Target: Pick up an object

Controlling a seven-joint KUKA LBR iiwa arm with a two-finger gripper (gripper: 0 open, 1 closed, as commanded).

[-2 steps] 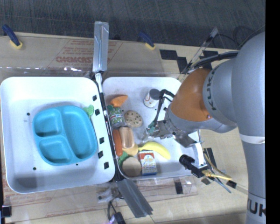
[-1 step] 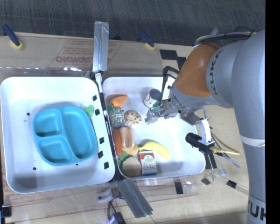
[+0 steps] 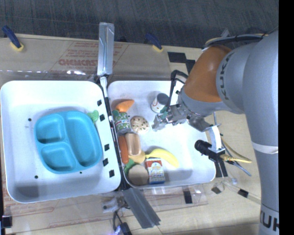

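Just right of centre, the grey metal claw (image 3: pixel 162 119) of the grey arm with the orange band (image 3: pixel 206 77) hangs low over the right-hand shallow white bin (image 3: pixel 196 168); whether it is open or closed cannot be told, and nothing shows gripped in it; beside it to the upper left stands a small white cup-like object (image 3: pixel 159 102); just left of the claw lies a round speckled cookie (image 3: pixel 139 124); along the bin's left wall sit an orange carrot-shaped toy (image 3: pixel 123 105), a green-labelled bottle (image 3: pixel 121 122) and a hot dog in a bun (image 3: pixel 131 144); toward the lower middle a yellow plastic banana (image 3: pixel 162 156) touches a small red and white carton (image 3: pixel 156 171); in the left half of the frame, the left-hand white bin (image 3: pixel 19 180) holds a blue three-compartment plastic tray (image 3: pixel 68 141); both bins rest on the brown cardboard-covered counter (image 3: pixel 63 53).
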